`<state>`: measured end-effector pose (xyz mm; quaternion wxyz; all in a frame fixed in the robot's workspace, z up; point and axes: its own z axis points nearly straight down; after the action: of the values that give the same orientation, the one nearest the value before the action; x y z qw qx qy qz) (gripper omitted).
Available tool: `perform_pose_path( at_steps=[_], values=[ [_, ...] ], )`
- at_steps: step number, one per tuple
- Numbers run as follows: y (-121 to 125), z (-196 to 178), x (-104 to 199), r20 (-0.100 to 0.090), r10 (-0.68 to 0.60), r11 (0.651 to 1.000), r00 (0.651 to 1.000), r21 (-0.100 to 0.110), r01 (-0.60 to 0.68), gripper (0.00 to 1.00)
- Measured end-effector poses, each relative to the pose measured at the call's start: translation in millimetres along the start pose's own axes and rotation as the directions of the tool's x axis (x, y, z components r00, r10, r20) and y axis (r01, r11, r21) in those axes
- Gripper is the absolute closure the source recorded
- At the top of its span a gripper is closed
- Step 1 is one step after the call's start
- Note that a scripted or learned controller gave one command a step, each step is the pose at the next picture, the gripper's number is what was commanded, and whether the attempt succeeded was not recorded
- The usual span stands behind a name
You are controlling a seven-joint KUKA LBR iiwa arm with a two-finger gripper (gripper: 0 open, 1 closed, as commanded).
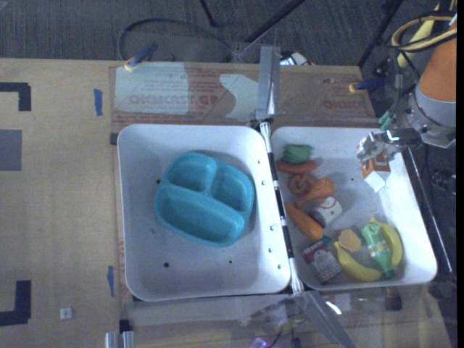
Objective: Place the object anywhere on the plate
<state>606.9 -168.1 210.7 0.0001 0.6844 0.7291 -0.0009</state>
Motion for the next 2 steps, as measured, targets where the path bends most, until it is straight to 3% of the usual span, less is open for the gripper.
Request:
perform_pose_path(
  at_steps=[1, 2],
  values=[
    [8, 34, 52, -0.002, -0.106, 0.994, 0.994, 0.001, 0.106, 1.0],
    [67, 26, 103, 0.0, -0.182, 0.983, 0.983, -0.003, 0.182, 1.0]
  ],
)
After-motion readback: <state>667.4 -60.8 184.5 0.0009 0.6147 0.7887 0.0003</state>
